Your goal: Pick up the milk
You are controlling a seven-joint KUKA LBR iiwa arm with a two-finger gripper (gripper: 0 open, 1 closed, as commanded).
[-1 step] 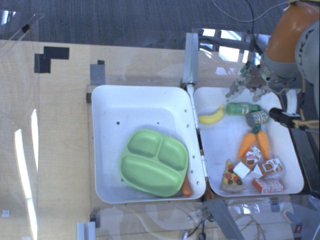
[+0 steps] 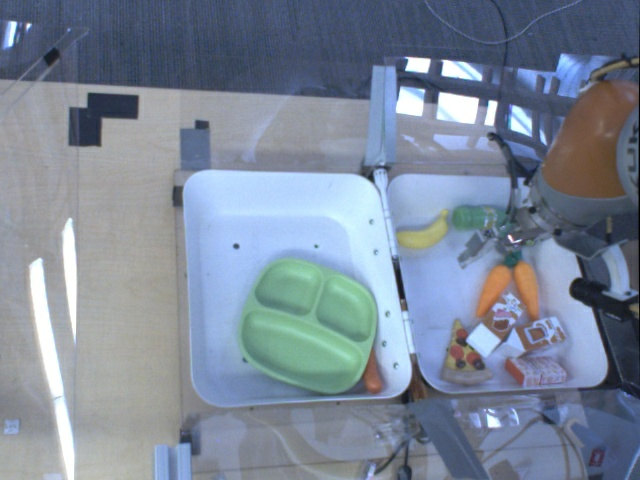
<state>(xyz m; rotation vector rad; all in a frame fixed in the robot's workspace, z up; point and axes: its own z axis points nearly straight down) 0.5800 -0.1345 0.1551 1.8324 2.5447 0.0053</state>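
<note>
I see the gripper (image 2: 492,240) low in the right bin (image 2: 432,353), its fingers spread wide and holding nothing, near the green bottle (image 2: 472,216) and banana (image 2: 424,231) by the far wall. The milk (image 2: 542,335) lies near the bin's front right corner, crowded by another carton (image 2: 506,316), an orange box (image 2: 536,371) and pizza slice (image 2: 464,353). Two carrots (image 2: 508,288) lie between. The left bin (image 2: 215,268) holds a green tray (image 2: 308,324).
</note>
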